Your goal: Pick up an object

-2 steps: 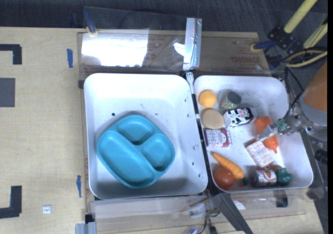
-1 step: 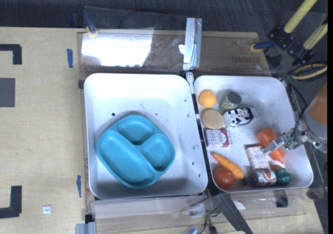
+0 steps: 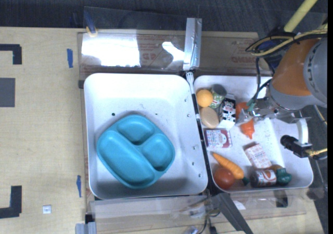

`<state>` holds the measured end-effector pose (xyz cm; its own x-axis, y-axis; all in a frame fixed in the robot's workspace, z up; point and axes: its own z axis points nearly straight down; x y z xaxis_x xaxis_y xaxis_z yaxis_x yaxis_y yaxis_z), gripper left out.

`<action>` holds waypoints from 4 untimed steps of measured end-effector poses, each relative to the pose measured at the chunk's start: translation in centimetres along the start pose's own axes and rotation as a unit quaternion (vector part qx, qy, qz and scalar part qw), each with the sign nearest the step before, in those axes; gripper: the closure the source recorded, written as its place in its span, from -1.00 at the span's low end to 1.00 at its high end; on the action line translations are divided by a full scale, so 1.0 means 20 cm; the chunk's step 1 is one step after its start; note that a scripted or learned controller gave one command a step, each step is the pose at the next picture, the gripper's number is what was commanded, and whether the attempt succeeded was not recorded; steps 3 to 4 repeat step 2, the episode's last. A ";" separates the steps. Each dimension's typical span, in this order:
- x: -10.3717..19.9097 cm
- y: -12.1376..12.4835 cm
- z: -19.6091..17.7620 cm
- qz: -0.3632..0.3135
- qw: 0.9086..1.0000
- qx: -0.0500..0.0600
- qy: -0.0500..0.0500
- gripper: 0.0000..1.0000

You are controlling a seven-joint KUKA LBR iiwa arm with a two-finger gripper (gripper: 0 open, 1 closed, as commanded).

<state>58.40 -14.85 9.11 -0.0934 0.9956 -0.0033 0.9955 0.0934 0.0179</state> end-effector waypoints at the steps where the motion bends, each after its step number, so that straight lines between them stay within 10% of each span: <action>1: 0.33 -0.03 -0.61 0.098 0.995 0.006 0.001 1.00; 4: 0.33 -0.04 -0.46 0.150 0.989 0.012 0.001 1.00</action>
